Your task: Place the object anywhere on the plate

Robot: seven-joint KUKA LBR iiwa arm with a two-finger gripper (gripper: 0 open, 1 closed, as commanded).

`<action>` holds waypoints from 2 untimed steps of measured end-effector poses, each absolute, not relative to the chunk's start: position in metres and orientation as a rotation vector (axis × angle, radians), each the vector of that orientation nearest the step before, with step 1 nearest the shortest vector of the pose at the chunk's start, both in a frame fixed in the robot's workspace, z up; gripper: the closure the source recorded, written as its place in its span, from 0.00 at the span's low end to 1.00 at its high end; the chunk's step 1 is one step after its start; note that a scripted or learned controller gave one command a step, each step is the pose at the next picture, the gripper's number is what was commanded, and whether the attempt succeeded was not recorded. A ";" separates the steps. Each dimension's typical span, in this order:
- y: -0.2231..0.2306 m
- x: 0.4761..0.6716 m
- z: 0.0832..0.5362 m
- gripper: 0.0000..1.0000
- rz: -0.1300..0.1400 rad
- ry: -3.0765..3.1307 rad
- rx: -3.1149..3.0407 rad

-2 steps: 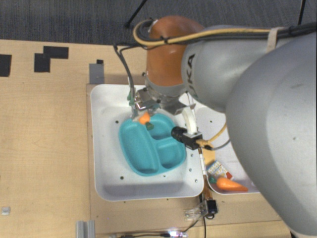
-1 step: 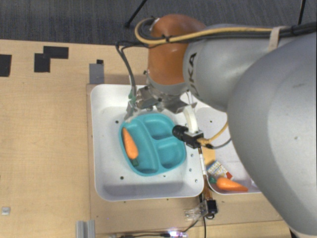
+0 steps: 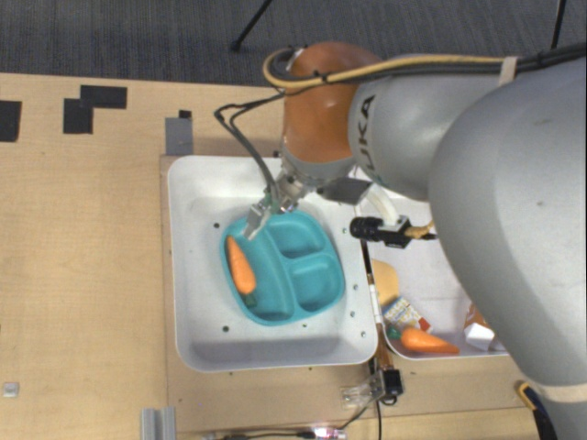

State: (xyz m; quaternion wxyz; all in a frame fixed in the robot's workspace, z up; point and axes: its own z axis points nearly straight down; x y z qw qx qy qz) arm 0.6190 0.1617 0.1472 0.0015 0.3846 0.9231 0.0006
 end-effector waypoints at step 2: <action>0.192 0.573 0.106 1.00 0.003 2.867 1.285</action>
